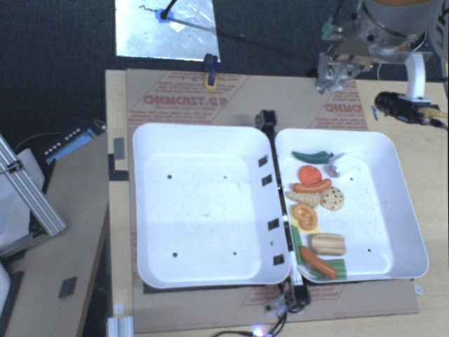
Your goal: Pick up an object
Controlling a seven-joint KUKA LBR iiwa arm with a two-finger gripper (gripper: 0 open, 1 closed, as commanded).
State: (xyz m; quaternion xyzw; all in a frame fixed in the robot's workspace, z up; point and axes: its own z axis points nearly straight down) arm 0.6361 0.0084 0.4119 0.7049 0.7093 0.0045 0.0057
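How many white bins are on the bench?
2. The left bin lies on the left side of the bench. The right bin sits beside it, touching along the middle, and holds the pile of toy food.

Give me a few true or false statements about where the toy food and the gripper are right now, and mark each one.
1. The toy food lies in the right bin. True.
2. The gripper is down inside the left bin. False: it is above the bench beyond the far edge of the right bin.
3. The green pepper lies at the far end of the pile, beyond the tomato. True.
4. The gripper holds the bread roll. False: the roll lies in the right bin near its front, apart from the gripper.
5. The food sits along the right bin's left side, near the divide between the bins. True.
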